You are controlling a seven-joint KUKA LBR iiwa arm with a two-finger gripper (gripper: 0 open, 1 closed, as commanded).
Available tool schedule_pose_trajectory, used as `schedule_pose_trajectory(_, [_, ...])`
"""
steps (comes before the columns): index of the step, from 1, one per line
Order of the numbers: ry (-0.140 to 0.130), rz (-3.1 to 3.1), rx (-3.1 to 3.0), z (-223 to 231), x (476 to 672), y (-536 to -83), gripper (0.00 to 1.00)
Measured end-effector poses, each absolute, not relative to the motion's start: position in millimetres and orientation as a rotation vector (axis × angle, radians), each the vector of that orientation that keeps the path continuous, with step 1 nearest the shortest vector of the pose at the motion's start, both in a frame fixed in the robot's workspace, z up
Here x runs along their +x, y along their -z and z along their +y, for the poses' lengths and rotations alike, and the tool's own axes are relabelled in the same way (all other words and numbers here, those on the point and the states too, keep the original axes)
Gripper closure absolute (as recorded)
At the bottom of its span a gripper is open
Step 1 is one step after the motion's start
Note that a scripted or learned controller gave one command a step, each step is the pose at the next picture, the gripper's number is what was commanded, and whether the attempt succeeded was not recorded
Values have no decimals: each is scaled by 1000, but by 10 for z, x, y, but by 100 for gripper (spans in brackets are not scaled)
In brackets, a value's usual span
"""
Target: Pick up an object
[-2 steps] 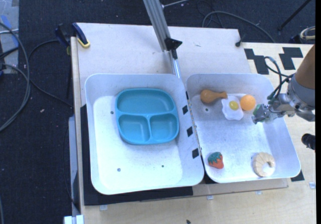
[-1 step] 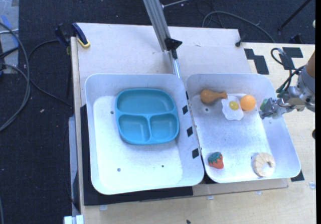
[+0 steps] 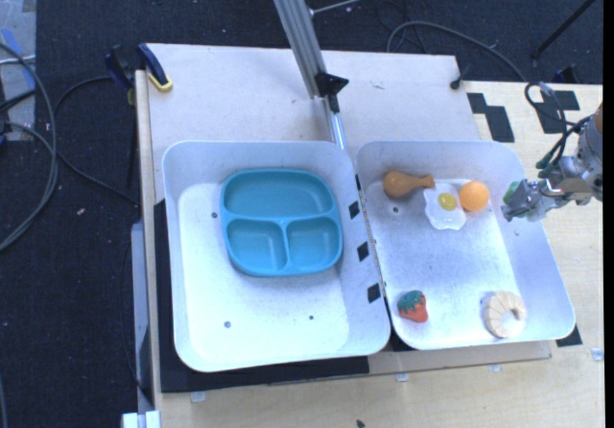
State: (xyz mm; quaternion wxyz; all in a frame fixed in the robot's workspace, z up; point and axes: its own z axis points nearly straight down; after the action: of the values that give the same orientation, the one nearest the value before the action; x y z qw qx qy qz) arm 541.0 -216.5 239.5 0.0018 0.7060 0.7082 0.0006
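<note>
The right bin (image 3: 451, 282) holds several toy foods: a brown drumstick (image 3: 406, 184), a fried egg (image 3: 446, 207), an orange ball (image 3: 473, 196), a strawberry (image 3: 413, 305) and a pale shrimp-like piece (image 3: 503, 312). My gripper (image 3: 518, 199) hangs over the bin's right rim, just right of the orange ball and apart from it. Nothing shows between its fingers.
The left bin (image 3: 192, 321) holds a blue divided plate (image 3: 282, 222). A metal pole (image 3: 297, 18) slants down to the back edge between the bins. Cables lie on the dark floor around the bench.
</note>
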Motion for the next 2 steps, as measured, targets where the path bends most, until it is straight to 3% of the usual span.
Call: schedule_pose_trajectory(2, [0, 2231, 2214, -1226, 5525, -2304, 100])
